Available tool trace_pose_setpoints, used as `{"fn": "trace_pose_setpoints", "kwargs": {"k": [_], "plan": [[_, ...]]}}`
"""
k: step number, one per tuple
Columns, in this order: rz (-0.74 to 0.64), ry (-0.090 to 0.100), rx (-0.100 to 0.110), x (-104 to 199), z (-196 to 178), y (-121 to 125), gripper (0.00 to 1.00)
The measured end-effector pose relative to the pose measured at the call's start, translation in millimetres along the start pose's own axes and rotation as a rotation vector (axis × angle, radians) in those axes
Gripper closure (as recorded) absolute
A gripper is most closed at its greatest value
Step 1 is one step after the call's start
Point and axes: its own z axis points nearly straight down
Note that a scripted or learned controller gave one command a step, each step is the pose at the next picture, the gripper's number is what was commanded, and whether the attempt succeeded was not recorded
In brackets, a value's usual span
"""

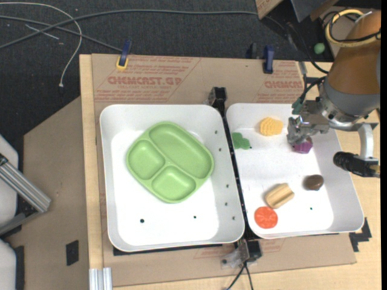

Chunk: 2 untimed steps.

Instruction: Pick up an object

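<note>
So the end effector [300, 135] is down in the right bin [338, 222], sitting right on top of a small purple toy piece [302, 145] near the bin's back edge, with the yellow corn-looking toy [271, 126] just beside it to the left. I honestly cannot tell how the end effector is set or whether it has any grip, since the metal bits hide most of the purple thing from above

My guess on handling: it looks like a little plastic play-food piece, so light, stiff, probably a bit slick on the surface, not fragile. Being small and rounded it could squirt out sideways if pinched off-centre (classic with these toys), so I'd take it across its middle, low down near the bin floor

As for which way it points, too much is covered to call a long axis. What shows is a stubby blob poking out below the end effector toward the near side

Other stuff in that bin: a green scrap [241, 141] by the left wall, a tan bread-like piece [279, 195] touching an orange-red round one [266, 217], and a brown lump [313, 182] well apart. The left bin [121, 222] holds a green divided tray [170, 161]
</note>
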Motion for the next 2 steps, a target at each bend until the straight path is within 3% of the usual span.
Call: {"fn": "trace_pose_setpoints", "kwargs": {"k": [2], "plan": [[0.0,0.0,0.001,100,-4,-29,1.0]]}}
